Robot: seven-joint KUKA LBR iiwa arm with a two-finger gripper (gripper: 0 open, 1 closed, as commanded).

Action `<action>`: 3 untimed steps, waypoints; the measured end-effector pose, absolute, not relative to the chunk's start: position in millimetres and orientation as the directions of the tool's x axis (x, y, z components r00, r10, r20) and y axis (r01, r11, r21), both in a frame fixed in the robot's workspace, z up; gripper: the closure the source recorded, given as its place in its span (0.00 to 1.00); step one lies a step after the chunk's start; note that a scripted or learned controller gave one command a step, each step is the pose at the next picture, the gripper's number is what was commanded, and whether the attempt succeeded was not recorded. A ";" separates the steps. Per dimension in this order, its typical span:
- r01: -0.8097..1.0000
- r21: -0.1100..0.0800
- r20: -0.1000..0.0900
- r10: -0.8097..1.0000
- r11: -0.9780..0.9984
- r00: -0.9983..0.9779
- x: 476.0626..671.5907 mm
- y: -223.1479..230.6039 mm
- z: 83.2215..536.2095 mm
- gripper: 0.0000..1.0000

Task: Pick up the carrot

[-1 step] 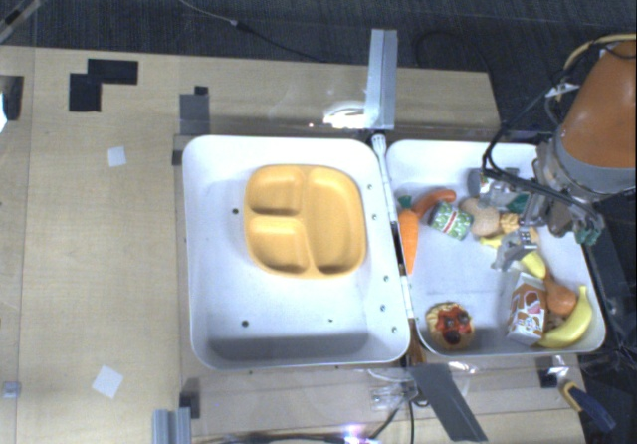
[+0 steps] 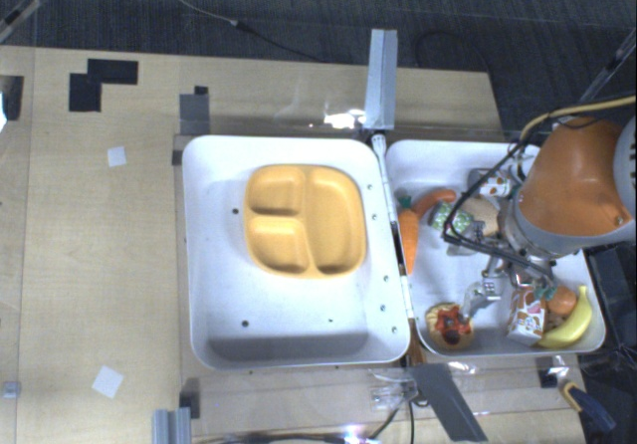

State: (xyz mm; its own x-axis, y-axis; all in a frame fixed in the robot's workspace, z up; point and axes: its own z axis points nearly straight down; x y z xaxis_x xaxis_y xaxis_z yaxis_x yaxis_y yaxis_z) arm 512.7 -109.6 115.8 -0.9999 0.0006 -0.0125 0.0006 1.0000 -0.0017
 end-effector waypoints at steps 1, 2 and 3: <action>0.001 -0.006 -0.014 0.001 1.000 -1.000 490.6 -200.8 89.0 0.00; 0.447 0.002 -0.009 0.447 0.894 -0.894 490.1 -204.7 95.3 0.00; 0.681 0.010 -0.011 0.681 0.732 -0.732 531.6 -144.7 88.9 0.00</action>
State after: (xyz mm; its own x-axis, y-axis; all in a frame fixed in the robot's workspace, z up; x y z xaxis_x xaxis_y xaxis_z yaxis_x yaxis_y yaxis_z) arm 531.6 -144.7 88.9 -0.7318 0.6814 -0.0107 0.6813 0.7319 0.0097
